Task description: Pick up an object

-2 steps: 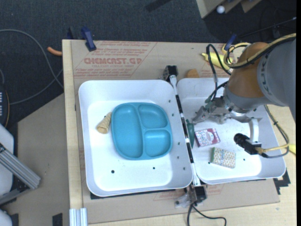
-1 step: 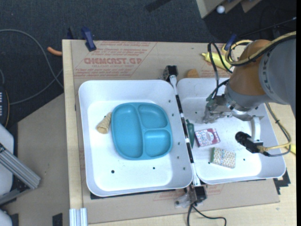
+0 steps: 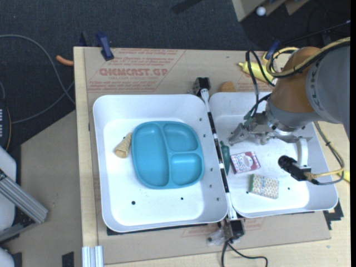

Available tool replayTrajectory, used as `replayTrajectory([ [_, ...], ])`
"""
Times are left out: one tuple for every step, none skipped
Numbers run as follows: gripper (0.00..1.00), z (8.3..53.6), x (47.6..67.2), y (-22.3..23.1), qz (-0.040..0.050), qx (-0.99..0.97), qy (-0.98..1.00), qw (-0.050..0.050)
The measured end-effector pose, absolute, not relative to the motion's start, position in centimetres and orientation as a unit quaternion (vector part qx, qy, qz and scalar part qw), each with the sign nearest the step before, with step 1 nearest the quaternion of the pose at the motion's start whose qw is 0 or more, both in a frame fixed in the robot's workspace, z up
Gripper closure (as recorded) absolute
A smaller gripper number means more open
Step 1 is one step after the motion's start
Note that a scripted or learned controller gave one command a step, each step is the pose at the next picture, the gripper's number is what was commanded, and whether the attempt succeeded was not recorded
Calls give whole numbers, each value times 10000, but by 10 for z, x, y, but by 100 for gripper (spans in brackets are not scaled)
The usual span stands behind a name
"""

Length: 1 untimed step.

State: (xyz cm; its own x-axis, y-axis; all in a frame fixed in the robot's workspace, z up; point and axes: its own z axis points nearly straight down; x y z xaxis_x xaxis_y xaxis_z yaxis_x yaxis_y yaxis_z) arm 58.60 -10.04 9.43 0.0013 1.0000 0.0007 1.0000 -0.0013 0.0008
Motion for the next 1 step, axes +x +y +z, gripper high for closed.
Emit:
replayTrajectory([
  [0, 86, 567, -100, 0, 7079, 7063, 21],
])
